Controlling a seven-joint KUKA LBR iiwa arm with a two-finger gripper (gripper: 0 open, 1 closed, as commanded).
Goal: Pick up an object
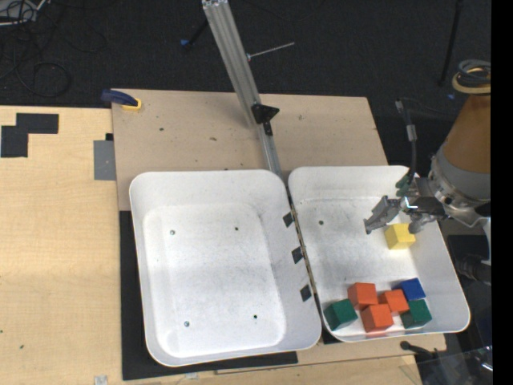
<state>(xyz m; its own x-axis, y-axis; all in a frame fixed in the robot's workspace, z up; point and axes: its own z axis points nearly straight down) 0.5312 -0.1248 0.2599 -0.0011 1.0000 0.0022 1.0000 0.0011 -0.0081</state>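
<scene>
My gripper point(395, 222) hangs over the right part of the right bin point(345, 191), its fingers spread open and nothing held between them. A yellow cube point(399, 237) lies on the bin floor directly under the fingertips, slightly towards the near side. At the near edge of the same bin sits a cluster of blocks: three orange ones point(377, 318), a blue one point(412, 288) and two green ones point(341, 314).
The left bin point(208, 263) stands beside the right one, with black clips point(297, 254) on the shared rim. A slanted aluminium rail point(239, 70) rises behind the bins. The arm's orange band point(471, 135) comes in from the right.
</scene>
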